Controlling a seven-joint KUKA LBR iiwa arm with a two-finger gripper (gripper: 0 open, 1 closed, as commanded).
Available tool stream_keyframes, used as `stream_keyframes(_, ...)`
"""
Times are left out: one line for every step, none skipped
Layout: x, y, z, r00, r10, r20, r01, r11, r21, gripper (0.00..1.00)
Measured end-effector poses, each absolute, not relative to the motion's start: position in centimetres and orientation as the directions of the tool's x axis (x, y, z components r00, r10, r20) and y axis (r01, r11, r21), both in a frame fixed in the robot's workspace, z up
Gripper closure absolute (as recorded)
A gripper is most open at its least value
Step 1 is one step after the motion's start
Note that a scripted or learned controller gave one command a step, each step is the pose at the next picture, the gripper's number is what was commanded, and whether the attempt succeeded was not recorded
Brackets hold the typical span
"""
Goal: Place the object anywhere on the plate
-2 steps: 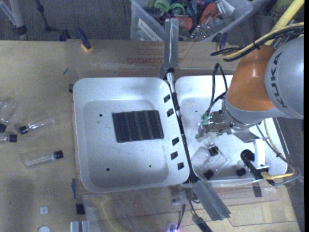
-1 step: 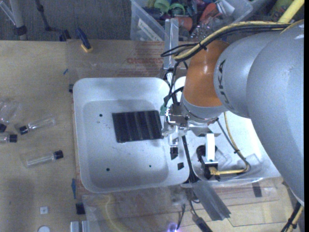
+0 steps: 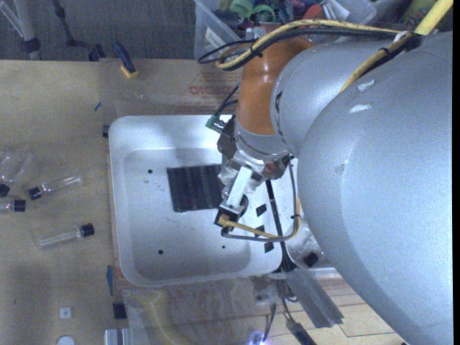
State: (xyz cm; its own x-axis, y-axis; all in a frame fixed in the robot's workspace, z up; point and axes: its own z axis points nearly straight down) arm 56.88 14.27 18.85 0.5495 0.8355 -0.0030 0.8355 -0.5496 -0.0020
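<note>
Clutter on the bench [image 3: 50, 106] around the white bin [image 3: 136, 131]
Clear black-capped vials [image 3: 63, 234] lie scattered left of the bin; a blue clamp [image 3: 123, 57] sits at the bench's far edge, near a clear tub [image 3: 215, 31] of colourful oddments.

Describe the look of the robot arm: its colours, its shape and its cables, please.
The arm is grey, thick and rounded, with a smooth, slightly shiny shell. An orange band circles it above the wrist. A yellow cable runs along its top edge, with thinner black cables beside it.
</note>
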Motion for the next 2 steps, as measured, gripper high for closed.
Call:
stream_keyframes(60.7,22.2,13.8,0.729,0.685,-0.004,0.685,-0.729,-0.002,1.00)
stream_keyframes(63.9,22.3,17.1,0.959,0.285,0.002,0.285,-0.959,0.000,1.00)
